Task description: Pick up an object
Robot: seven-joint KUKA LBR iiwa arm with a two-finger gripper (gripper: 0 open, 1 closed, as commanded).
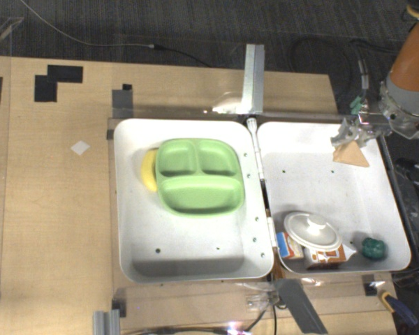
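Note:
My gripper [350, 132] hangs over the far right corner of the right bin [314, 180], under the arm's orange band. A tan wedge-shaped piece [351, 153] reaches up between the fingertips, and the gripper is shut on its top. In the left bin [136, 250] a green divided plate [197, 174] lies partly over a yellow object [148, 171]. At the near end of the right bin are a white lidded pot [312, 232], a brown carton [330, 256] and a dark green ball [373, 248].
A metal post [254, 79] stands behind the divider between the bins. A small red and blue item [283, 246] lies left of the pot. Cables run along the right of the bench.

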